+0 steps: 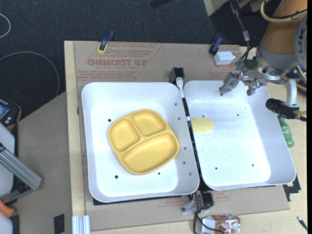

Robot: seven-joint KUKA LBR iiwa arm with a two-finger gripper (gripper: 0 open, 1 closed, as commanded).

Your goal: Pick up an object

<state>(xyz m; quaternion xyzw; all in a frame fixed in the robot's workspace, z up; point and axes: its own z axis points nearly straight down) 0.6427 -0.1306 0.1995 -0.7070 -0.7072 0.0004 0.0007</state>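
Camera view: two bins, one yellow tray (pixel 143 141), one yellow piece (pixel 202 125); jaws apart, clasping nothing.

Two white bins (pixel 229 177) with scattered black dots, on a tan board (pixel 146 57) printed in faded red lettering. In left bin, a yellow tray (pixel 143 141); in right bin, a pale yellow lump (pixel 202 125). Grey arm (pixel 280 52) with orange band (pixel 287 21); grey metal gripper (pixel 240 85). Blue clamps (pixel 105 41) at board's far edge, one tipped yellow. Green marker (pixel 286 132) beside right bin. Dark grey carpet (pixel 39 18) around bench.
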